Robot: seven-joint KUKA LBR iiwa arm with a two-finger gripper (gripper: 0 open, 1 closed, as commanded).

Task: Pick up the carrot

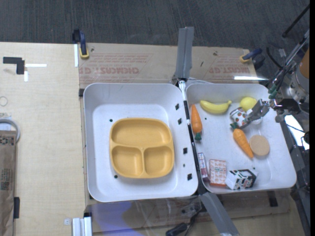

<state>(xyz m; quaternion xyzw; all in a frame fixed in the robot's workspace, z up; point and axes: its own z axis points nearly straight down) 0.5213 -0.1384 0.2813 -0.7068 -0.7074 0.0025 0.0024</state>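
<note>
Tool (257,113) hovered right of frame centre in the right bin (288,146), its opening impossible to tell, nothing visibly held; your nearest carrot (243,142) lay just below it, so you should have descended straddling its width.

Two orange carrots in the right bin: one (196,120) by the left wall, another (242,142) seemingly mid-bin, slanted.

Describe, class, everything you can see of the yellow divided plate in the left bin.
The yellow divided plate looks like matte plastic, a rounded rectangle with a raised rim. It has three compartments: one wide one along the far side and two smaller ones side by side nearer the camera. It lies flat and upright on the floor of the left bin, near the middle, slightly turned, with nothing else touching it.
</note>
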